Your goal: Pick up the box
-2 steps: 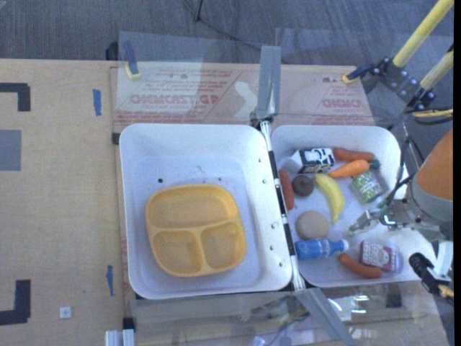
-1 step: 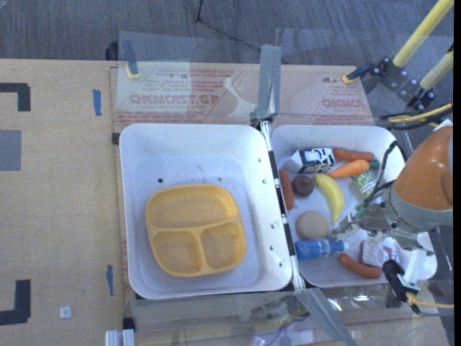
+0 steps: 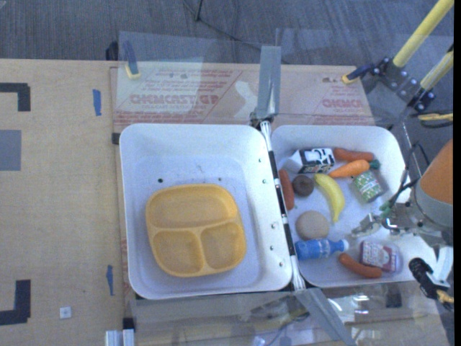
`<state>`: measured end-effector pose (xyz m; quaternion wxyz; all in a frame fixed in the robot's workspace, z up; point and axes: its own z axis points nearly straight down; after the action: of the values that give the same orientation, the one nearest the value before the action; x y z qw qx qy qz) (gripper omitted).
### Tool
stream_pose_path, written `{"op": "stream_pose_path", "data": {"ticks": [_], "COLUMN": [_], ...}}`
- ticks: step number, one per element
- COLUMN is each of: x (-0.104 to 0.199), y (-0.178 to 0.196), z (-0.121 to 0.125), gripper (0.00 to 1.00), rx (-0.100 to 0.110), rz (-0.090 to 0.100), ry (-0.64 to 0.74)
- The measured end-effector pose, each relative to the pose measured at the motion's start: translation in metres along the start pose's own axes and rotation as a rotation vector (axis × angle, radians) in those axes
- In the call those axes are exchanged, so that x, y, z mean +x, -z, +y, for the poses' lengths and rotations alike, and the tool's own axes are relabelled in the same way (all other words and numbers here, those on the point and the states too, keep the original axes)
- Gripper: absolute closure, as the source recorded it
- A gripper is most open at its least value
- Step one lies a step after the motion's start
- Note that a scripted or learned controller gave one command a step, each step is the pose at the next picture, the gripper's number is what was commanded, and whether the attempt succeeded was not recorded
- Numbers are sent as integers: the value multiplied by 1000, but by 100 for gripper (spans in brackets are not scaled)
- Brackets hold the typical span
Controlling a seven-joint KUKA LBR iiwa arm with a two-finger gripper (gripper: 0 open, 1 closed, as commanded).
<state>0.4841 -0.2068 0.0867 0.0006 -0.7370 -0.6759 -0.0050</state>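
The box [image 3: 317, 158] is small, black and white, and lies at the back of the right bin [image 3: 395, 144], next to two carrots. My gripper [image 3: 369, 224] hangs over the right side of that bin, well to the front right of the box and apart from it. It sits above the bare floor between the banana [image 3: 331, 195] and a red and white packet [image 3: 379, 254]. Nothing shows in its grasp.
Around the box lie carrots [image 3: 351, 169], a green packet [image 3: 367, 186], a brown ball [image 3: 303, 185], a sausage [image 3: 287, 188], a round stone-like lump [image 3: 312, 224], a blue bottle [image 3: 320, 249] and another sausage [image 3: 360, 266]. The left bin [image 3: 144, 150] holds a yellow divided tray [image 3: 194, 228].
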Motion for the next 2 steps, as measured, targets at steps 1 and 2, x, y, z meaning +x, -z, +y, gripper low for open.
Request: {"op": "stream_pose_path", "data": {"ticks": [1, 2], "x": [0, -1], "y": [0, 105], "z": [0, -3], "gripper": [0, 0], "rx": [0, 9], "rz": [0, -8], "ry": [0, 36]}}
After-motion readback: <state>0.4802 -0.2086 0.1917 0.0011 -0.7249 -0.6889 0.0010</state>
